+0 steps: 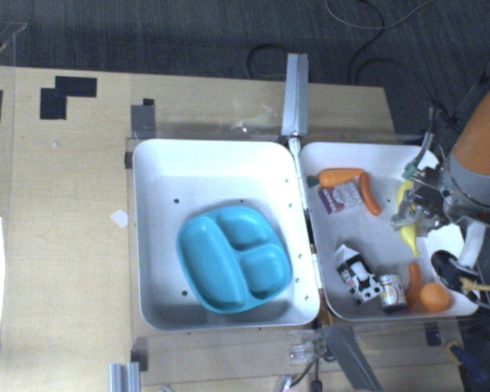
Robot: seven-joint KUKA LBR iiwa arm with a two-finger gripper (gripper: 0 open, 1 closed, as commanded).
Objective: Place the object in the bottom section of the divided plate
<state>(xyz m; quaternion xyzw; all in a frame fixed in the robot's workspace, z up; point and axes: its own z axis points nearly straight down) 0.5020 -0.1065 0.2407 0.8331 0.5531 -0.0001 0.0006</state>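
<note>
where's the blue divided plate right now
The blue divided plate lies in the left bin, toward its near right corner, by the wall shared with the right bin.

divided plate (233, 257) in left bin (155, 219)

The arm (482, 149) is cut off at the right edge, partly hiding the yellow item (407, 219).

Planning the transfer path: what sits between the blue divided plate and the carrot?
In the camera view: bare bin floor beside the blue divided plastic plate, then the bins' adjoining rims, before the orange carrot.
</note>
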